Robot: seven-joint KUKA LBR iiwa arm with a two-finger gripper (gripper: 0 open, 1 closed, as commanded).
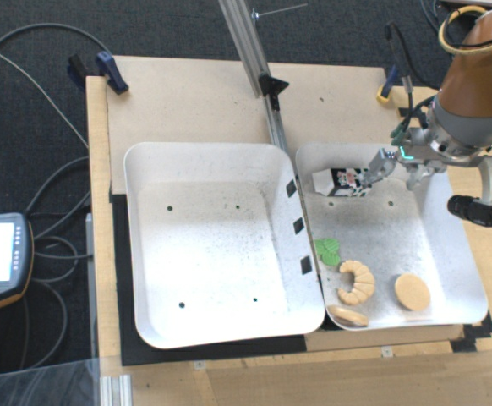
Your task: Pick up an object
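Upper right of frame, over right bin: gripper low beside white box; finger state cannot tell. Croissant, cookie lower down.

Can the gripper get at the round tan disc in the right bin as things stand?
Probably yes. The round tan disc lies flat with bare floor around it, apart from the croissant. The gripper sits at the bin's far end, nothing between.

a pale wooden bench is set on dark grey carpet. grey cables are looped across the floor at the left, beside a handheld screen unit. a slanted metal rail is fixed above the bench. blue clamps are seen at its back corners.
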